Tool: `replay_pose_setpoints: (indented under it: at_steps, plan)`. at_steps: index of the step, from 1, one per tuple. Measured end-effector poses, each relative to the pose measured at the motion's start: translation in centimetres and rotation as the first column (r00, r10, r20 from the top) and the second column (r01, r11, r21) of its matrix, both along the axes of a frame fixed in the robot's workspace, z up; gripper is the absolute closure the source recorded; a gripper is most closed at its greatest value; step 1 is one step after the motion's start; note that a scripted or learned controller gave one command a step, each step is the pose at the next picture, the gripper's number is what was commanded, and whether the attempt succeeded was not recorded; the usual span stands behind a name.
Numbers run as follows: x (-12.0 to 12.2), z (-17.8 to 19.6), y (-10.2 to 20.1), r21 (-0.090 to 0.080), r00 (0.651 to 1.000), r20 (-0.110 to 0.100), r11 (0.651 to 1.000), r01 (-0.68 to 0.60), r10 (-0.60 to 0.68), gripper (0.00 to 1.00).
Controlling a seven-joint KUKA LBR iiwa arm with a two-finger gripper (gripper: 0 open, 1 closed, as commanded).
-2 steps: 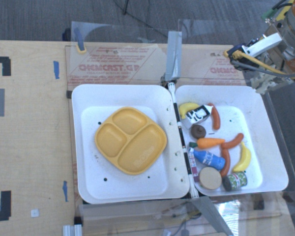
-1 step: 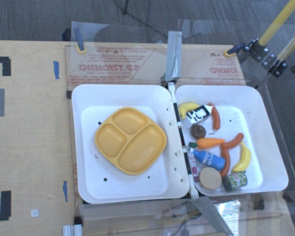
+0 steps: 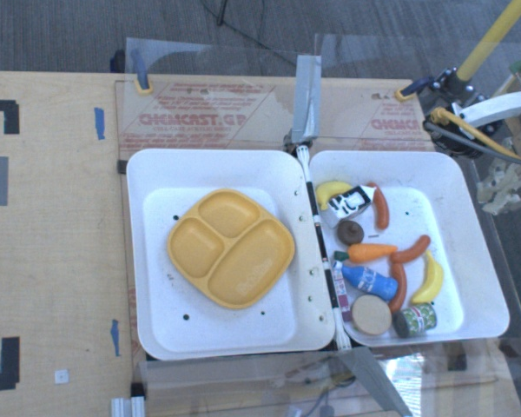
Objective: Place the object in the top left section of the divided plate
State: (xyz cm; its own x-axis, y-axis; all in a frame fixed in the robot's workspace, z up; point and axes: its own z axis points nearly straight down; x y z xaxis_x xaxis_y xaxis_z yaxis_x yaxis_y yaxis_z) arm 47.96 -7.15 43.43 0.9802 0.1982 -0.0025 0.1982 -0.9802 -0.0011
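Right of the divided plate (image 3: pixel 232 248), in the neighbouring right bin (image 3: pixel 479 200), lie all the candidate objects. None is on the plate yet. I cannot tell which one the task means, nor can I tell the claw's state.

Risks, as I judge them:
- Crowding. The carrot (image 3: pixel 372 252), blue bottle (image 3: pixel 369 279) and red sausage (image 3: pixel 398 286) touch or nearly touch. A pinch there could catch two things, or nudge one aside and close on nothing.
- Round shapes. The green can (image 3: pixel 415 319) and the tan disc (image 3: pixel 372 314) beside it may roll or slip from two fingers.
- Plate sits turned at an angle in the left bin (image 3: pixel 148 233), so "top left" is ambiguous. The small section at the plate's far side (image 3: pixel 228 211) and the one at its left (image 3: pixel 195 246) both qualify.
- Low dividers. A drop from height could bounce over into the large section (image 3: pixel 253 266).
- Plate looks light; contact may shift it.
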Motion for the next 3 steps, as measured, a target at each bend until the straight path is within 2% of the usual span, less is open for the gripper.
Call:
replay_pose_setpoints:
  at_steps: [1,2,3]
  plan:
    - [3.8,-3.0,-1.0,0.0,1.0,0.0,1.0,0.001,-0.001,1.0]
    - [5.1,0.0,-1.5,-0.001,0.998,0.002,0.998,-0.058,0.058,1.0]
    - [2.4,0.0,-9.6,0.001,0.997,-0.001,0.997,-0.076,0.076,1.0]
